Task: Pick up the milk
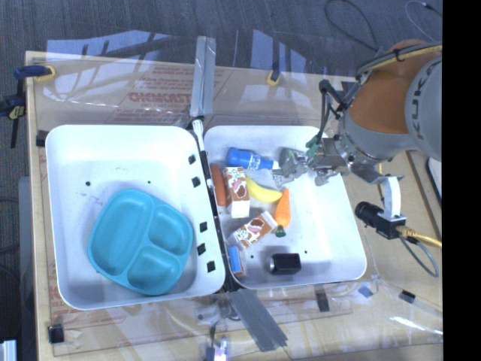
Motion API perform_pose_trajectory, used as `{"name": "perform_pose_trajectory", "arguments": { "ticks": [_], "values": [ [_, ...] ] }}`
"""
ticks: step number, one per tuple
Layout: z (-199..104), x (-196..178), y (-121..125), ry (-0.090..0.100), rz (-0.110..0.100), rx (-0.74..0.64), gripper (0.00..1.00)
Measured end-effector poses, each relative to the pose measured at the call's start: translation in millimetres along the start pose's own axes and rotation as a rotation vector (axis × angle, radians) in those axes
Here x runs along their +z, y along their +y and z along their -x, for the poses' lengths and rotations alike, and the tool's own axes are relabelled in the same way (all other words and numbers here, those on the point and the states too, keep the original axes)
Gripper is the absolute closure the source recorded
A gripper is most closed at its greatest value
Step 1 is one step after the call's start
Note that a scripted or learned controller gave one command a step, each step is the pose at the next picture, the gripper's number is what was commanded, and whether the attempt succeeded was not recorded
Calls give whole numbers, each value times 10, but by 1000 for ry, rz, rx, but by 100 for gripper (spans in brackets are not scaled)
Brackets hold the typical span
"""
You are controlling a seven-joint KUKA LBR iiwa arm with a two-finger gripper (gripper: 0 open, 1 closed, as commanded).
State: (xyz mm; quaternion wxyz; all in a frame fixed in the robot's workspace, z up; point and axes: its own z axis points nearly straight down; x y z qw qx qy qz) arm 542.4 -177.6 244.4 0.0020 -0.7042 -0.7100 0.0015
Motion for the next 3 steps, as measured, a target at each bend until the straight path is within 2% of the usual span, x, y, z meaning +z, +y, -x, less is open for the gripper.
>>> {"name": "perform_pose_trajectory", "arguments": {
  "ticks": [1, 2, 3],
  "values": [
    [-703, 1183, -30, -9, 13, -204, 0],
    [-557, 1361, -248, -10, 44, -252, 0],
    [-370, 1511, -626, -3, 10, -324, 0]
  ]
}}
